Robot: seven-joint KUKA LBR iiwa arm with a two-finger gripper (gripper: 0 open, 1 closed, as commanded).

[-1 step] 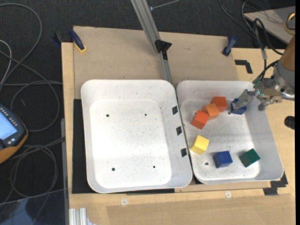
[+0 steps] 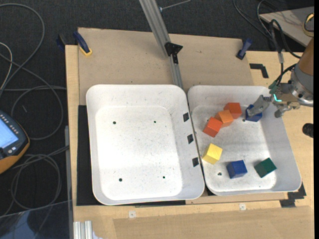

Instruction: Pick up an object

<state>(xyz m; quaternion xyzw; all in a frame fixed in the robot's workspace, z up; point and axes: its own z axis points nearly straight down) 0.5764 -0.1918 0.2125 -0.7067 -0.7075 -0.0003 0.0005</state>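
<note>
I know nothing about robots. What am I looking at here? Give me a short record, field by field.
setting: bench with two white bins side by side
left bin: white, dark specks
right bin: holds the blocks
blocks: three orange-red ones clustered, yellow, blue, green
claw: over right bin's upper right, a small blue object at its tip
grasp: cannot tell

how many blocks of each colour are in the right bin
orange blocks: 3
yellow block: 1
blue blocks: 2, one up beside the gripper
green block: 1
total: 7
</note>
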